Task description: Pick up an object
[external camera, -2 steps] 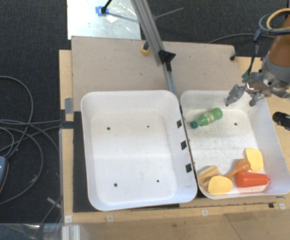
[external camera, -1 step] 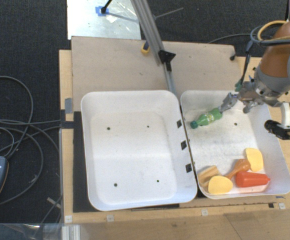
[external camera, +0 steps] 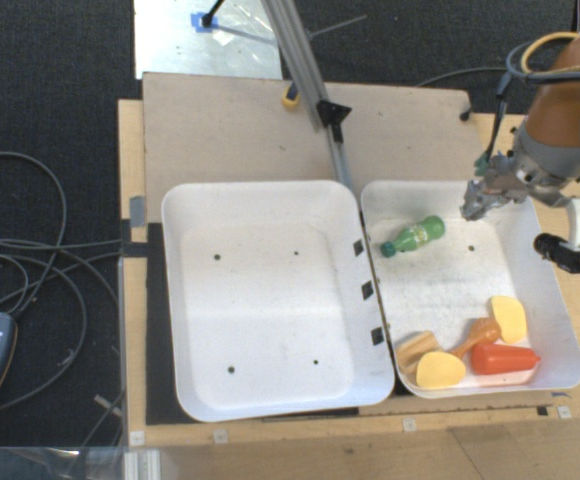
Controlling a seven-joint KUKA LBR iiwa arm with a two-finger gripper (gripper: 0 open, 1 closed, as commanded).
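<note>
i see the gripper [external camera: 477,204] hanging over the far edge of the right bin [external camera: 560,313], nothing between its jaws; whether they are open or closed i cannot tell. the green bottle [external camera: 414,236] lies on its side near it, to the left. at the bin's near end sit a red piece [external camera: 503,359], two yellow pieces [external camera: 509,318] and an orange one [external camera: 476,335]. the left bin [external camera: 190,268] sits beside it on the table [external camera: 220,133].

Green bottle [external camera: 413,236] in right bin [external camera: 550,298]
</note>
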